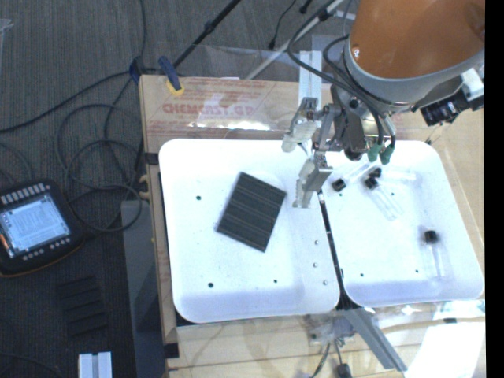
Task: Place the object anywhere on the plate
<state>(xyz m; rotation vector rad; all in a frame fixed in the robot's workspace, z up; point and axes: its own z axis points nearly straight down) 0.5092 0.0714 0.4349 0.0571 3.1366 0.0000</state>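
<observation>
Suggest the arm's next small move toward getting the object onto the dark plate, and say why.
Probably shift the claw left toward the dark plate: it hangs over the divide between the bins, right of the plate. Whether it holds anything is unclear.

Dark grey carpet covers the floor along the bench's left side, with black cables looping loosely across it. A handheld control pendant with a lit screen lies on the carpet near the bench's left edge. The bench top is pale wood, taped over with clear plastic at its far edge. A thin black stand leg slants beyond the bench's far edge.
</observation>
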